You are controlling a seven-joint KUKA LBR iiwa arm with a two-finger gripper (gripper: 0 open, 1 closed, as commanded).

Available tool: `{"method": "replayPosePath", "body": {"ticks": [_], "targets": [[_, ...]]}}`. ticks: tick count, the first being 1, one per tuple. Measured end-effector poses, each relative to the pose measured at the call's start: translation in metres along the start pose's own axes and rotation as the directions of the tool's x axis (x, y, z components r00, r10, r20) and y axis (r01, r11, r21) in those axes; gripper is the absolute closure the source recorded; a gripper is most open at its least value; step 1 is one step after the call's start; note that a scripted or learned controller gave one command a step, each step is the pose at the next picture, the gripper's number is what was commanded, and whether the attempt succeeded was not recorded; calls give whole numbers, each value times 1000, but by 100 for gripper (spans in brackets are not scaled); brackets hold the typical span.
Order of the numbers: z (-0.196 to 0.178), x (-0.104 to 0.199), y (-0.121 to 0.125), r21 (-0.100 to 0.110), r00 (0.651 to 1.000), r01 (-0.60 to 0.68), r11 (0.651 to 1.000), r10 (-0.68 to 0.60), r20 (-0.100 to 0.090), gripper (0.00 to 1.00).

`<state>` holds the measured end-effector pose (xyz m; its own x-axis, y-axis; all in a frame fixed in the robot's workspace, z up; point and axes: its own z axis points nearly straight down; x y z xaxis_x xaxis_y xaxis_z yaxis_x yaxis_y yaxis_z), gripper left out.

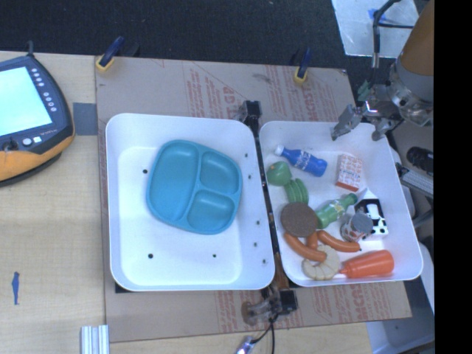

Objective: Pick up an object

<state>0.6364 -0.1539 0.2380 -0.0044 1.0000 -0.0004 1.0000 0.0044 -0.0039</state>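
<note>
**Pincer open above the toy bin's far edge**

Table [51, 227] first: it carries two white bins side by side. The left bin [125, 271], well to the left of the pincer [363, 125], holds a blue divided plate [195, 186]. The right bin [409, 234] lies directly below and in front of the pincer, filled with small toys. Nearest the pincer sit a blue bottle [302, 161] to its left and a red-and-white packet [349, 172] just in front. Farther forward lie a green pepper [287, 181], a brown disc [299, 218], a green bottle [335, 210], sausages [304, 247] and a carrot [367, 265]. The pincer hangs with fingers spread, nothing between them.
</note>
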Motion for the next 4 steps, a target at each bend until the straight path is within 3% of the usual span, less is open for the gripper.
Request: {"method": "replayPosePath", "body": {"ticks": [1, 2, 4], "targets": [[143, -40, 7, -5, 1000, 1, 1000, -1, 3, 0], [142, 22, 23, -8, 1000, 4, 1000, -3, 4, 0], [142, 55, 22, -3, 1000, 3, 1000, -3, 5, 0]]}}
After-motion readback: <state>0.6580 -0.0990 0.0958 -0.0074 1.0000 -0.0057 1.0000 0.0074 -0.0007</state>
